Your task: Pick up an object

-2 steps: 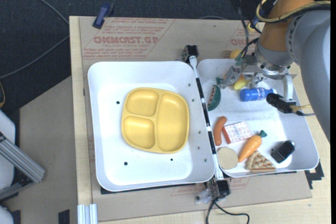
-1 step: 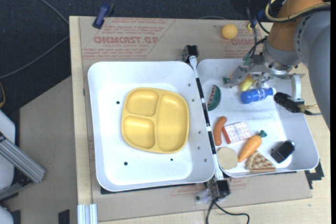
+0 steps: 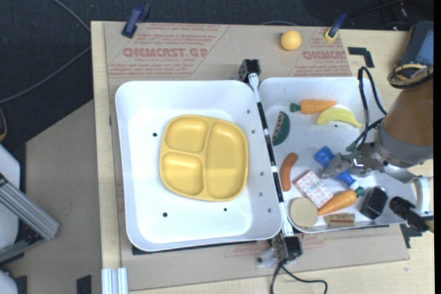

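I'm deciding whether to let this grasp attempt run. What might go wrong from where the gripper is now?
Crowding: the gripper hangs low among toys packed close in the right bin, so it may nudge the blue block or the carrot aside instead of closing on one.

Flat targets: the patterned card and round disc lie low, so fingers may slide over them.

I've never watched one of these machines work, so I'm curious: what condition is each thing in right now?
Yellow plastic divided plate: flat in the left white bin, compartments bare.
Yellow toy banana: lying in the right white bin, beside the upper orange toy carrot.
Lower orange toy carrot: lying near the front wall.
Red toy sausage: lying loose.
Orange ball: outside both bins, on the board.
Gripper: low over the right bin's toys.
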`<state>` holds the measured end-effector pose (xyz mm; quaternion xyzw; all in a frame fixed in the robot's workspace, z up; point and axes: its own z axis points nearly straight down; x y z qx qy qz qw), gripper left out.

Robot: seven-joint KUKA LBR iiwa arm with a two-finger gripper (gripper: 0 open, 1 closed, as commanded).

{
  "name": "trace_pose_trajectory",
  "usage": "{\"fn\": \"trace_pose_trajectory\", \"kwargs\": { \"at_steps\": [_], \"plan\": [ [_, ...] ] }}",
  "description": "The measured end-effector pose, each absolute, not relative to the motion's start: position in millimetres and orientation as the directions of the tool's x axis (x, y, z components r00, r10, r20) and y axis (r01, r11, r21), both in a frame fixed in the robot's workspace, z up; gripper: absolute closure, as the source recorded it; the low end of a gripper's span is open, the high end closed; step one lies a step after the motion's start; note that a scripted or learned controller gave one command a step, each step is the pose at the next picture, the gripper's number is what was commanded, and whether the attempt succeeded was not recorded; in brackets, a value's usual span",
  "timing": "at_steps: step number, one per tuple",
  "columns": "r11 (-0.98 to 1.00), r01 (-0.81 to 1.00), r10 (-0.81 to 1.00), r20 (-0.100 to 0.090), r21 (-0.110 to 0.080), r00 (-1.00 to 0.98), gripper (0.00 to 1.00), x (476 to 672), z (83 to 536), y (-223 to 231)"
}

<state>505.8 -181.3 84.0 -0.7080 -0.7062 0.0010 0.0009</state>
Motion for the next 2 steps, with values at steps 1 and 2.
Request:
{"fn": "trace_pose_trajectory", "kwargs": {
  "at_steps": [1,2],
  "plan": [
    [0.002,1.000,1.000,0.001,0.002,-0.002,0.00,615.4,85.1,-152.1],
    [-0.003,1.000,1.000,0.002,-0.015,0.003,0.00,663.6,83.0,-134.8]
  ]
}}
